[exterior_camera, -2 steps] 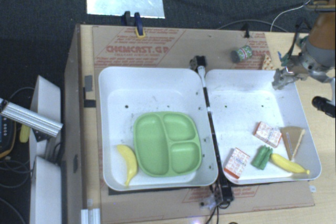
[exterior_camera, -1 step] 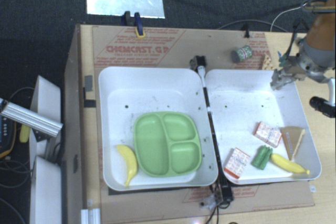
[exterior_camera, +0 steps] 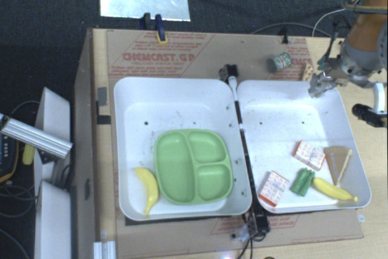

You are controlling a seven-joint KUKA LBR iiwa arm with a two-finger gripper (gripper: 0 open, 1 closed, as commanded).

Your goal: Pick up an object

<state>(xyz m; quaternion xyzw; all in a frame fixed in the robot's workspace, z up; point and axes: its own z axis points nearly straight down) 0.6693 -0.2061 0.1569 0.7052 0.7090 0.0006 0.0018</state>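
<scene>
**Two bananas, two cartons, gripper waiting at the far right corner**

Nearest the camera, in the right bin (exterior_camera: 347,118), five things are lying along the near edge: one yellow banana (exterior_camera: 333,189), one green object (exterior_camera: 302,182) just left of it, one tan wedge (exterior_camera: 337,161) just beyond the banana, and two red-and-white cartons, the near carton (exterior_camera: 274,187) and the far carton (exterior_camera: 310,155). In the left bin (exterior_camera: 130,100), a second banana (exterior_camera: 147,188) is resting at the near left, touching or just beside one green divided plate (exterior_camera: 194,165) with three compartments. Between the bins, a dark strip is running near to far.

Farther back, on the cardboard beyond the right bin, one small can (exterior_camera: 280,61) is lying on its side.

At the far right, the gripper (exterior_camera: 319,85) is hanging over the right bin's far right corner, well apart from every object. Nothing is showing between its fingers; how far the jaws are standing open cannot be told.
</scene>
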